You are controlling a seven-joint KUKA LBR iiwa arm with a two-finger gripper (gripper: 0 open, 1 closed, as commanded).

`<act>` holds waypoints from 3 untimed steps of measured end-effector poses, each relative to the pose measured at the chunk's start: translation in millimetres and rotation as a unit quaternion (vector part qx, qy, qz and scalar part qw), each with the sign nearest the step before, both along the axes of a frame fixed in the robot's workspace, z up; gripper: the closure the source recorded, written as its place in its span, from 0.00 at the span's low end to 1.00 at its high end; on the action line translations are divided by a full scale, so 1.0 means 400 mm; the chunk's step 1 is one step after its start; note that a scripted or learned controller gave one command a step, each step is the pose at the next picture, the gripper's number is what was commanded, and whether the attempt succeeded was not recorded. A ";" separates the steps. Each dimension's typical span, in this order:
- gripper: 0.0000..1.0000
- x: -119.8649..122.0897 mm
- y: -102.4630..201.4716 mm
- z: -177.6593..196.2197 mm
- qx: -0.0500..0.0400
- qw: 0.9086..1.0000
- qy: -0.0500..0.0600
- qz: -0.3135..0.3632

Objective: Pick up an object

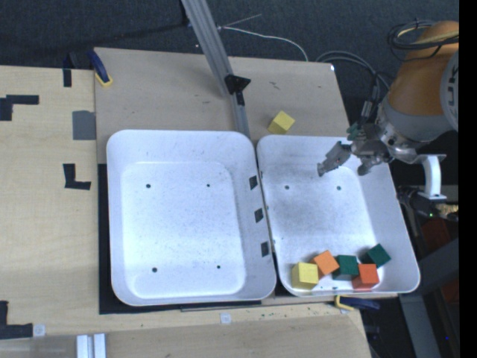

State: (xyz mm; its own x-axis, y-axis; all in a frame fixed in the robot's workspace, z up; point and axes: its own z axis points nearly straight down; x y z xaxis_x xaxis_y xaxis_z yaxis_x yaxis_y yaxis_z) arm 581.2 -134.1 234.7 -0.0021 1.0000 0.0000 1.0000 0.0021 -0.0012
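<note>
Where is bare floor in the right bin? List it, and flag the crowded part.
Free: the right bin's middle and far end, from the tool down to the blocks. Crowded: the near right corner, where the blocks cluster.

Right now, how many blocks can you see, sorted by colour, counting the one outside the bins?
Yellow: 2, one in the right bin, one on the bench behind the bins
Orange: 1
Red-orange: 1
Green: 2
Total: 6 blocks, 5 of them in the right bin's near corner.
</note>
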 end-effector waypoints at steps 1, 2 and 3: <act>0.00 0.177 -0.075 0.216 -0.002 1.000 -0.006 0.000; 0.00 0.106 0.256 -0.098 0.002 1.000 0.004 0.003; 0.00 0.128 0.480 -0.105 0.001 1.000 0.000 0.004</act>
